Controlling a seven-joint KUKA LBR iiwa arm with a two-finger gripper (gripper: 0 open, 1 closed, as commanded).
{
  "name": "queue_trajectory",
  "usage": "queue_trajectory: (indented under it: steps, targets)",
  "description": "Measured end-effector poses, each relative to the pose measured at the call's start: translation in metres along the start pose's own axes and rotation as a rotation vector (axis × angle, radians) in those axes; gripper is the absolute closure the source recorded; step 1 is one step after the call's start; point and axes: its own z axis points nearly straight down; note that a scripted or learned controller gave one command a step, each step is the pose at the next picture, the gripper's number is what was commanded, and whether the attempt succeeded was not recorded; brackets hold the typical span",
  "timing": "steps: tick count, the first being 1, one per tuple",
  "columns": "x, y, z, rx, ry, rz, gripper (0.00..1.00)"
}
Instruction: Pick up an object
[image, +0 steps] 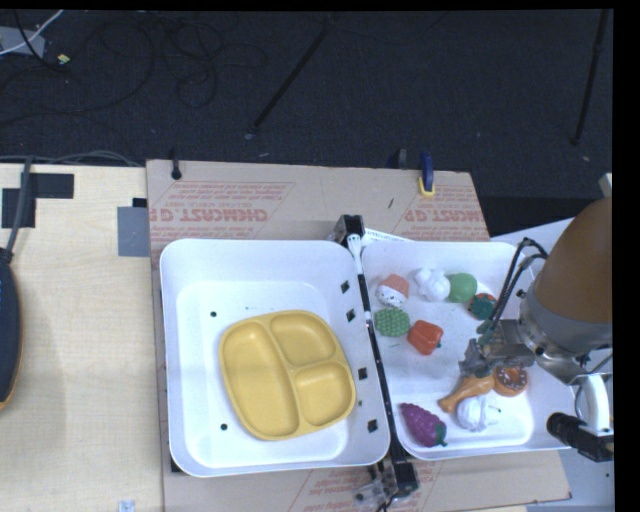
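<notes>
Beside the yellow divided plate (287, 374), across the ridge where the two white bins meet: right bin (445, 447), glossy moulded plastic with rounded corners, strewn with small toy foods. Left bin (190, 300), same make, bearing that plate: matte yellow, rounded-square, three shallow compartments, set at a slant.

Nearest the plate, just over the ridge: a green round piece with a netted, dimpled surface (391, 322). Beyond it from the plate, a squat red pepper-like piece (425, 337), smooth and shiny. Above those, a small orange-and-white item (392, 291), a lumpy white piece (432, 283), a smooth green ball (461, 288). Toward the near corner, still right of the plate: a knobbly purple grape cluster (424, 424), long axis slanting from upper left down to lower right; a pale rounded white item (481, 412) just beside it.

Farther from the plate: an orange elongated toy (464, 394), smooth, drumstick-like, long axis running from lower left up to upper right, thinner end pointing back toward the plate, thicker end meeting a round brownish ringed piece (511, 379).

Over that end, the gripper (492, 355): dark metal fingers reaching down, grey wrist and orange band behind. Width of the jaws: cannot tell, nor whether anything sits between them.

Under both bins, flat brown cardboard (250, 205) with red print.
</notes>
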Motion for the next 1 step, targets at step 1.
queue_trajectory:
  steps: [1]
  targets:
    - [-0.0348, 0.0266, 0.0759, -0.005, -0.003, 0.002, 1.00]
